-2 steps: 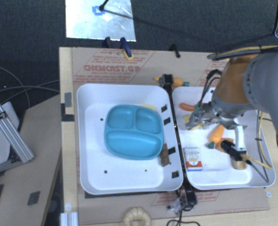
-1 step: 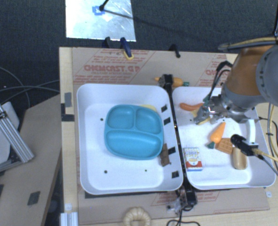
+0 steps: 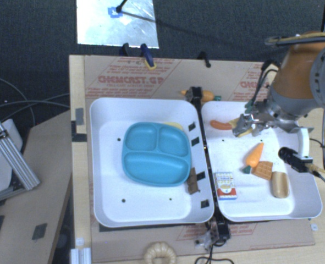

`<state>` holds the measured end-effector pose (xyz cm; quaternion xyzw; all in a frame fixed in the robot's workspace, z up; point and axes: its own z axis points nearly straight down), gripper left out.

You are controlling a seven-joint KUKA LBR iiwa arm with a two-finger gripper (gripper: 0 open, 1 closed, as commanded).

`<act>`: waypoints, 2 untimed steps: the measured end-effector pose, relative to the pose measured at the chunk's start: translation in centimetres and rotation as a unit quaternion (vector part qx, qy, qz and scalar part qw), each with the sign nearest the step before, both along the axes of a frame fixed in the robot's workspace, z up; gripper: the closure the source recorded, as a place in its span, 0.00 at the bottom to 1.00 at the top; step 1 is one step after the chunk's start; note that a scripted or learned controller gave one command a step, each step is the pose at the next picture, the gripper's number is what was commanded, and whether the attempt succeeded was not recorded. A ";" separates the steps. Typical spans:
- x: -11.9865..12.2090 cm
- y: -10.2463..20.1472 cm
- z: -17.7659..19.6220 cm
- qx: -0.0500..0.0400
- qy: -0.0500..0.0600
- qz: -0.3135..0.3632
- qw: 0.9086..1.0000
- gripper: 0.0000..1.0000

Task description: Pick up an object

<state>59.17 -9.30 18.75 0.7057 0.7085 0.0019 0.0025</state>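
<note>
A pale ring (image 3: pixel 161 252) lies on the worktop's (image 3: pixel 52 147) near edge. In the right bin (image 3: pixel 310 202), the end effector (image 3: pixel 243 126) hovers beside a toy sausage (image 3: pixel 221 125); its grip state cannot be told. A toy carrot (image 3: pixel 254 154) lies nearby.

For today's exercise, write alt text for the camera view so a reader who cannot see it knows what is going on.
A grey and orange robot arm reaches from the right, its gripper hovering beside a toy hot dog in the right bin, which also holds a carrot, waffle, bread roll and small carton. The left bin holds a blue divided plate.
</note>
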 end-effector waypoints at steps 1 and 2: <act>0.2 0.0 4.0 0.000 0.000 0.000 1.000 1.00; -1.7 4.8 4.8 0.002 0.003 0.003 1.000 1.00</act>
